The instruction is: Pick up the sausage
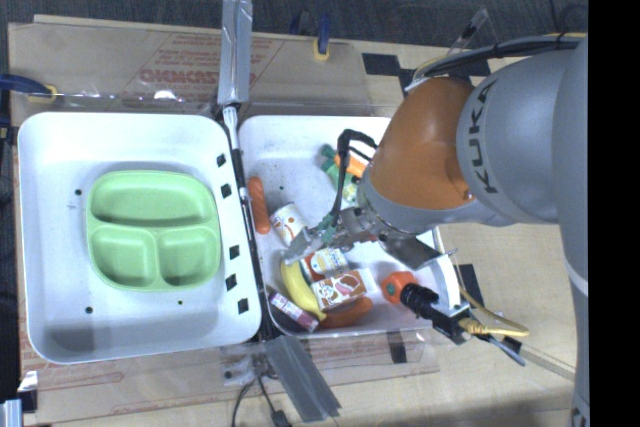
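Sausage (259, 203) by right bin's (300, 137) left wall

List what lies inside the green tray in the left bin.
Nothing visible inside the green tray: its three compartments show bare green. It sits in the left bin; whatever is beneath it is covered.

The grey robot arm (520, 145) bears the brand name "KUKA" in dark capital letters on its side, just right of the orange band, the letters running up the arm. The flat brown cardboard sheet (180, 55) behind the white bins carries faded red print, too faint to read. The small food packets (335, 280) in the right bin show coloured labels whose wording is too small to make out.
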`<action>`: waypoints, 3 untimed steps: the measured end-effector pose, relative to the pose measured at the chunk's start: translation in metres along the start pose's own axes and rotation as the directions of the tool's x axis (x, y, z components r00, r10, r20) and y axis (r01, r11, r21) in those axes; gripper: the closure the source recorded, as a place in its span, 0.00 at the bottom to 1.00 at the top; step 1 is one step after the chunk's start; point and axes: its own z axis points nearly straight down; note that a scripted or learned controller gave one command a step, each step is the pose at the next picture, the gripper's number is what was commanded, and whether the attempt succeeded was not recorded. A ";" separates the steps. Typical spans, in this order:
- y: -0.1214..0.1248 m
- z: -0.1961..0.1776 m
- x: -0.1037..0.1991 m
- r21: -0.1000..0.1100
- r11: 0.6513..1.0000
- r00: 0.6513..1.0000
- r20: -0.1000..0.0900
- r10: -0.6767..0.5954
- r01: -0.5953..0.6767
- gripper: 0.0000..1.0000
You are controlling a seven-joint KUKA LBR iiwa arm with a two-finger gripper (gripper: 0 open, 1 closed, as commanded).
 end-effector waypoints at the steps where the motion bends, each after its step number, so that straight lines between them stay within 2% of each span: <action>1: -0.009 0.095 -0.061 -0.011 0.996 0.996 0.003 0.084 -0.084 0.00; 2: 0.068 0.092 -0.063 -0.018 0.999 0.999 0.009 -0.032 0.032 0.00; 3: 0.069 0.082 -0.062 -0.017 0.999 0.999 0.007 -0.036 0.036 1.00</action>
